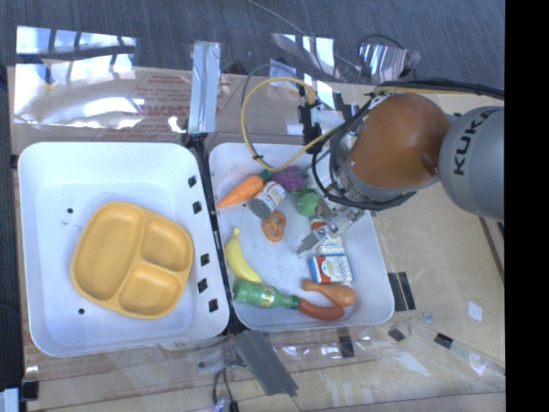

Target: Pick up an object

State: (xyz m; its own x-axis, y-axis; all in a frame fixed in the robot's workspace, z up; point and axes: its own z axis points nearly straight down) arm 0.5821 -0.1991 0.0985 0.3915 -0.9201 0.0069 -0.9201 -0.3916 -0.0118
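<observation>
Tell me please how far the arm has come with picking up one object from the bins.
Done: the arm reaches over the right bin, and the gripper is low among the toys. In hand: nothing visibly; it hangs by the small carton and the pretzel, and every toy lies on the bin floor. Left: grasp one thing, such as the banana, and lift it. The yellow tray sits in the left bin.

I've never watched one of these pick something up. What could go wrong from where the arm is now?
1. The right white bin is crowded: the gripper hangs among a blue-and-white carton, a brown pretzel and a green leafy toy, so it may nudge neighbours or grab two.
2. It may close on nothing.
</observation>
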